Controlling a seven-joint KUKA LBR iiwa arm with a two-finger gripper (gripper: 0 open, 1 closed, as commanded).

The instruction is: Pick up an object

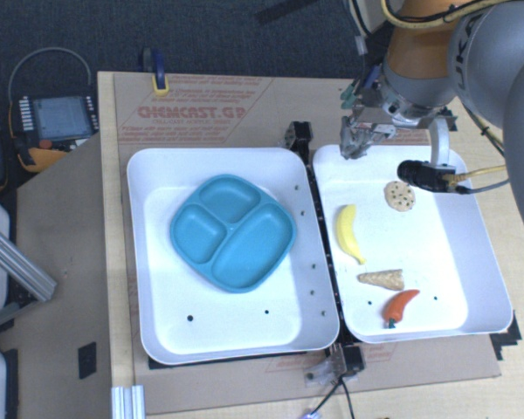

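Note:
The right bin (pixel 472 260) holds a yellow banana (pixel 349 232) near its left wall, a round chocolate-chip cookie (pixel 400 196) toward the back, a tan cone-shaped piece (pixel 382 278) and a red chili pepper (pixel 400 306) near the front. My gripper (pixel 355 144) hangs over the back left corner of that bin, above and behind the banana, apart from every object. Nothing shows between its fingers.
The left bin (pixel 157 260) carries a blue three-compartment plate (pixel 232 231). A black clamp (pixel 298 134) sits at the back between the bins. A black camera unit (pixel 426 175) juts from the wrist over the cookie. A yellow clamp (pixel 160 81) grips the board's back edge.

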